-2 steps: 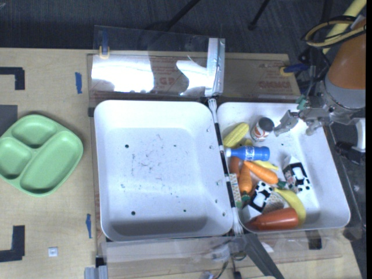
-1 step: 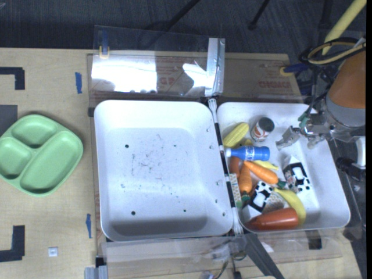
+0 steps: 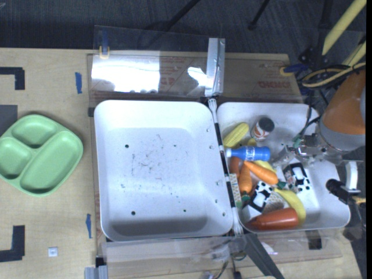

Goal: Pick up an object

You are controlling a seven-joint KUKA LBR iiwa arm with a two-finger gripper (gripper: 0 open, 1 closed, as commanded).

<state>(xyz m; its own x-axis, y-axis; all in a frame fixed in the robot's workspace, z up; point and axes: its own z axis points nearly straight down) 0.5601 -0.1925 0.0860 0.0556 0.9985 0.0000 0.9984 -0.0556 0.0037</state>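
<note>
Your grey arm with the orange band [image 3: 347, 112] reaches in from the right edge over the right-hand shallow white bin [image 3: 290, 110], and its two-finger gripper [image 3: 300, 147] sits low above the bin's right half; I cannot tell its state from here, and nothing can be seen in its hold. Everything you could pick lies to the gripper's left and below it in the picture. Nearest is the small black-and-white patterned block [image 3: 297, 178], just below the tool. The blue plastic bottle [image 3: 250, 153] lies with its long axis across the bin, pointing toward the gripper. The orange carrot-shaped toy [image 3: 260, 172] slants beside it. The pile is tightly packed, things touching, so room is scarce. The left-hand white bin [image 3: 154, 161] offers bare floor.
</note>
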